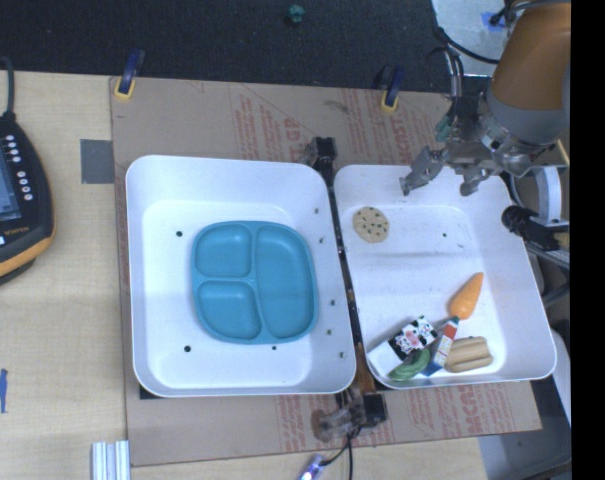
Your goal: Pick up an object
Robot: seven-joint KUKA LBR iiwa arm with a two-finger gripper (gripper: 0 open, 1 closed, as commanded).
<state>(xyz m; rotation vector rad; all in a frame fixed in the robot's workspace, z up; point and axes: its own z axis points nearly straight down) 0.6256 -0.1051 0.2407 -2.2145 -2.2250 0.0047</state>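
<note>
While the gripper point(444, 180) hangs spread wide and empty upper right, one cookie point(371, 224), one carrot point(467, 295) and one blue plate point(253, 281) lie below

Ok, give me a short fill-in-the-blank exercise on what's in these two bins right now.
1. The blue divided plate lies in the ____ bin.
2. The cookie lies in the ____ bin.
3. The carrot is coloured ____.
4. The gripper hangs over the right bin's ____ edge.

Missing words: left; right; orange; far
</note>
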